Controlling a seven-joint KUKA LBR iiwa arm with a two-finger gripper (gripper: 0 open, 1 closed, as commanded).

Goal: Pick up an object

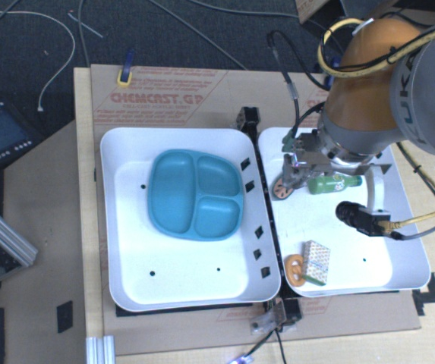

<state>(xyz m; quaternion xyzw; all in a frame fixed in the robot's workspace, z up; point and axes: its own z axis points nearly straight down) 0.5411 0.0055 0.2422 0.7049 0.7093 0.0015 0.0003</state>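
My gripper (299, 167) hangs over the back left part of the right bin (399, 268), under the grey and orange wrist. Right beside it, on its right, lies a green object (337, 183), partly hidden by the wrist. Just below the gripper's left side, a small round brown thing (282, 190) rests close to the bin's left wall. I cannot tell whether either one is held. Near the front of the bin lie a checked packet (317, 261) and an orange pretzel-shaped piece (294, 268), touching each other.
The left bin (126, 264) holds a blue divided plate (195, 194) towards its back. A row of black clips runs along the divider (261, 226) between the bins. Cardboard lies under both bins, with cables on the floor behind.
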